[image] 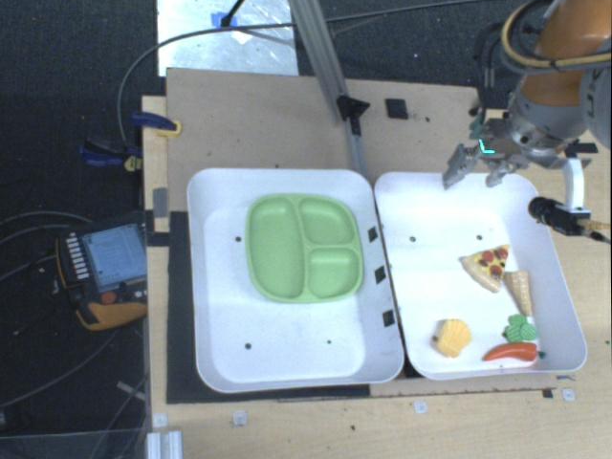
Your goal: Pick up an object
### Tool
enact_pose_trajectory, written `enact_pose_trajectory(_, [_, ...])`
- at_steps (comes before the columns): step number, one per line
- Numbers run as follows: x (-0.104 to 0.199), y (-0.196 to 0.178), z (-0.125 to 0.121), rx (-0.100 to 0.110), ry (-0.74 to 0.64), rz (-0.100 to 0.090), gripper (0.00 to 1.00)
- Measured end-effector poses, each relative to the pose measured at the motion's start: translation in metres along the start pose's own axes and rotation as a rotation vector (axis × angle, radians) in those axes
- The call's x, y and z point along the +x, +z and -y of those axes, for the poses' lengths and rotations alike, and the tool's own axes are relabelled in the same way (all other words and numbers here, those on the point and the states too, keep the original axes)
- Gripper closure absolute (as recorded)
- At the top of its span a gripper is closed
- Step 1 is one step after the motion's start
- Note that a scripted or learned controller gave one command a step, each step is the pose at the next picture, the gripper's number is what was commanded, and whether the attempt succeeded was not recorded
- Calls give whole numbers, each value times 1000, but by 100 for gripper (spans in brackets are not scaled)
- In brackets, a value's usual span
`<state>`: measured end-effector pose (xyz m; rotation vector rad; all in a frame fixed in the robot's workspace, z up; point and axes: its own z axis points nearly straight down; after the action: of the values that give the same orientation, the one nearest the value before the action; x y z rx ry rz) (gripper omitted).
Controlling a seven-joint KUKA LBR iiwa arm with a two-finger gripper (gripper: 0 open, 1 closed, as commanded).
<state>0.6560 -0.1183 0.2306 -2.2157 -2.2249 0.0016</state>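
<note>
And here is the arm at the upper right of the frame, orange band showing, with the pincer hanging over the top edge of the right bin, its two fingers spread apart and nothing between them. Down in the lower right of that bin sit the toys, well apart from the pincer: a pizza slice, just beside it an ice-cream cone, then a green leafy piece touching a red chili pepper near the bin's lower rim, and a yellow corn piece a little to their left. Over in the left bin, a green divided plate lies flat in the upper half. Both bins rest side by side on the brown surface.
</note>
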Motion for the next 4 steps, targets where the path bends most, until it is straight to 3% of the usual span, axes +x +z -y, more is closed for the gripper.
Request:
enact_pose_trajectory(1, [0, -2, -1, -4, 0, 1, 0])
enact_pose_trajectory(4, [5, 140, 6, 0, 3, 1, 0])
